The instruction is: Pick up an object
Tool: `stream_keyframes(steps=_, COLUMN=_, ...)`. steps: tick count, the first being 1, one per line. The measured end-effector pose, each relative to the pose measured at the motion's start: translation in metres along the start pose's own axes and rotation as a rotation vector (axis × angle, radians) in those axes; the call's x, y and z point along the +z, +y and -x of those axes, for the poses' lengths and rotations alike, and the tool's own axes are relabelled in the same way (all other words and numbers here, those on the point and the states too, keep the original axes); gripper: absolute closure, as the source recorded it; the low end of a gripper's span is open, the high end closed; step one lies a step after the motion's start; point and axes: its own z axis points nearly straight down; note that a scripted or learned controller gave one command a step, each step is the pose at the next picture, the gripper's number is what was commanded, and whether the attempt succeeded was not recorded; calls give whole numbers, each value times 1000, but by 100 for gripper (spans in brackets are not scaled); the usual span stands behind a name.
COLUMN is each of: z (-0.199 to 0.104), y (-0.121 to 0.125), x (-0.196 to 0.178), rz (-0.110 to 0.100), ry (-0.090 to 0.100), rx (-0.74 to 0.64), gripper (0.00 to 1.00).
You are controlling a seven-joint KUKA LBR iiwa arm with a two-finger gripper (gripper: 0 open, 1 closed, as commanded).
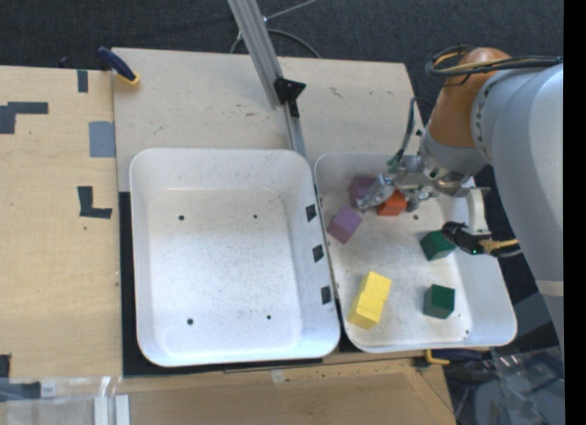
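My gripper (391,198) is low in the back of the right bin (485,322), reaching in from the right. A small orange block (392,205) sits between its two fingers, and the fingers are shut on it. A purple block (362,185) lies just left of the gripper and touches the left finger. A second purple block (345,224) lies a little nearer the bin's left wall.
In the right bin lie a yellow block (371,298) at the front, a dark green block (439,300) beside it and a tilted green block (437,245) at the right. The left bin (220,258) stands alongside. A metal post (256,34) crosses behind.
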Motion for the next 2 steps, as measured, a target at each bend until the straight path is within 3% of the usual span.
stream_keyframes(steps=1, z=-25, y=19, x=-1, rz=-49, ry=3, rx=-1, gripper=0)
stream_keyframes(steps=2, z=-27, y=18, x=-9, rz=-58, ry=-1, rx=-6, gripper=100)
